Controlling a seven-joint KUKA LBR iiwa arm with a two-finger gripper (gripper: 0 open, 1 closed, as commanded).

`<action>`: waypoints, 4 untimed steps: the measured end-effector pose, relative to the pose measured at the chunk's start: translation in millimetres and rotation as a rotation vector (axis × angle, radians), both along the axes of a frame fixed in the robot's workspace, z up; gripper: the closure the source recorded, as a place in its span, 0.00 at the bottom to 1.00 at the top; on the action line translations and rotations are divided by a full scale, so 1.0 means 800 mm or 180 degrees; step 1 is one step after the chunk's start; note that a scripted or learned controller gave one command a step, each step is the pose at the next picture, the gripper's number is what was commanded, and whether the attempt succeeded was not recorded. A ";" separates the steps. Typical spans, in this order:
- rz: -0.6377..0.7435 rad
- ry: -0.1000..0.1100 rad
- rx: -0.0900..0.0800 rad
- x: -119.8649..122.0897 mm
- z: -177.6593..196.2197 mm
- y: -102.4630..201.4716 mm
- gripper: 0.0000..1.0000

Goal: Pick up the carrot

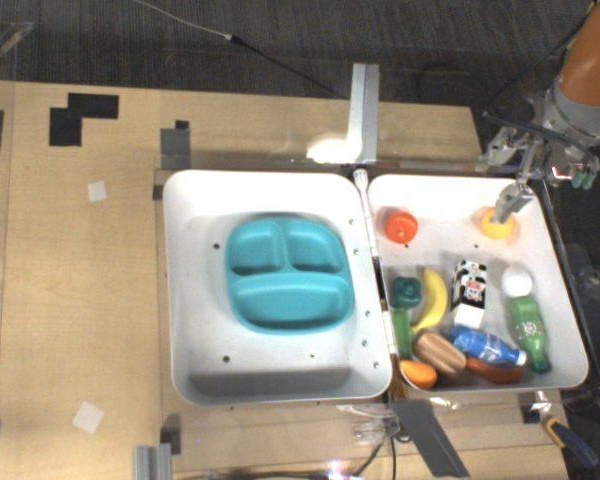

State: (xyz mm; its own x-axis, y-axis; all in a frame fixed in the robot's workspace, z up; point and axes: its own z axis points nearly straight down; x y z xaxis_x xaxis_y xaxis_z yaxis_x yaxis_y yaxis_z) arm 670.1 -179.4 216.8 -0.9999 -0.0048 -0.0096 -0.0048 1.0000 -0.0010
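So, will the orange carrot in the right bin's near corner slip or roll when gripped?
The orange carrot looks like smooth plastic: probably stiff, light, somewhat slippery. Its rounded body may roll if nudged. Crowded against the white bin's wall and a tan bun, it may snag when lifted.

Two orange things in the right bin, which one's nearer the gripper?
The round orange piece at the bin's far left, alone. The other sits at the near edge, farther from the gripper.
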 end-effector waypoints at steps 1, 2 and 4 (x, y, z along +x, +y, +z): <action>0.0438 -0.0042 -0.0021 0.001 0.175 -0.033 0.00; 0.0454 -0.0058 -0.0019 0.004 0.187 -0.030 1.00; 0.0843 0.0002 0.0007 -0.031 0.129 0.101 0.00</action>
State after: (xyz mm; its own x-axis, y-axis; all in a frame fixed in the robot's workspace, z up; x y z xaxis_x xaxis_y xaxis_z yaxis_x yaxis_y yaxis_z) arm 645.4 -98.3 320.3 -0.9638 -0.2665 -0.0094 -0.2665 0.9638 0.0014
